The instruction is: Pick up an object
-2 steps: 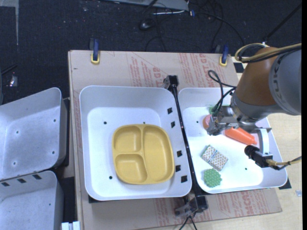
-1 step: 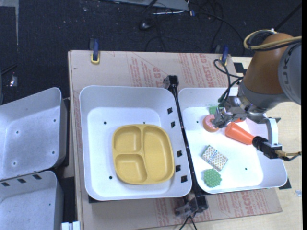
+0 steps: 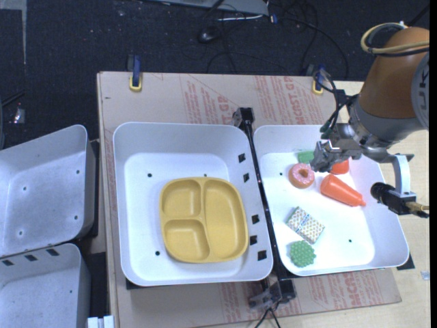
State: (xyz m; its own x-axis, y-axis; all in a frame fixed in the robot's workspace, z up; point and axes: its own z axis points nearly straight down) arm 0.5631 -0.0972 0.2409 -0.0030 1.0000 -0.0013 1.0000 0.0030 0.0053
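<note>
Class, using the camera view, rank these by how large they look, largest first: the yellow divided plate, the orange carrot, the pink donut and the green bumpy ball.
1. Yellow divided plate
2. Orange carrot
3. Pink donut and green bumpy ball: these look about alike, so no ranking between them.

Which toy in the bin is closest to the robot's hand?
The pink donut. It sits right beside the hand, while the orange carrot, patterned block and green ball lie farther away.
</note>
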